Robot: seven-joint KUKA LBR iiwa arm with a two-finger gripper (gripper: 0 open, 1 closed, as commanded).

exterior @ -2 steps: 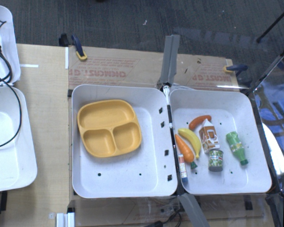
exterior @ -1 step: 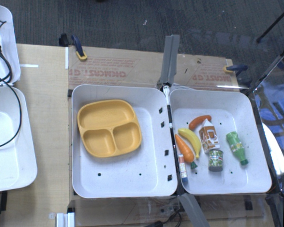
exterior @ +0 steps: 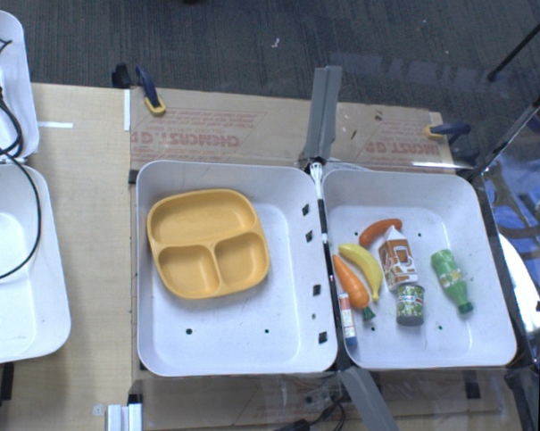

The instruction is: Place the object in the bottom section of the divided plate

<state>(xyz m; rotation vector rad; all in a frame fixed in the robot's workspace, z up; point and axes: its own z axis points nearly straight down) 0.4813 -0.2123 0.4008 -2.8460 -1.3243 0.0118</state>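
yellow divided plate (exterior: 209, 242) in left bin (exterior: 158, 335); carton (exterior: 397, 263) and can (exterior: 411, 305) labels unreadable.

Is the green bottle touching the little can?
Apart. The camera view shows the green bottle lying near the right bin's right side, with a strip of bare white bin floor plainly between it and the can.

Thin dark bars (exterior: 528, 42) are slanting by the right bin (exterior: 397, 171); whether they are part of the robot is too hard to tell.
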